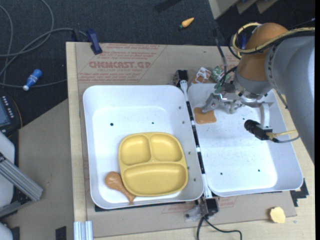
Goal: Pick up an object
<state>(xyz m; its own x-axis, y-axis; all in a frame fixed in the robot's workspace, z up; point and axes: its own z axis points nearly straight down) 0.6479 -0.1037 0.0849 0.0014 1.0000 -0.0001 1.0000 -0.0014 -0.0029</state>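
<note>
A flat brown toast-like piece (pixel 205 116) lies in the right bin (pixel 250 179), close to its far left corner. My gripper (pixel 216 104) hangs low over that corner, its tip just above and right of the brown piece, touching or nearly touching its far edge. In the left bin (pixel 100 109) a yellow divided plate (pixel 152 163) rests at the near side. A tan drumstick-shaped toy (pixel 118 183) lies against the plate's left near edge.
Small colourful scraps (pixel 210 75) sit on the bench just beyond the right bin's far rim. A black plug with a cable (pixel 256 128) hangs from the arm over the right bin. A yellow lump (pixel 276 214) lies on the bench by the near right corner.
</note>
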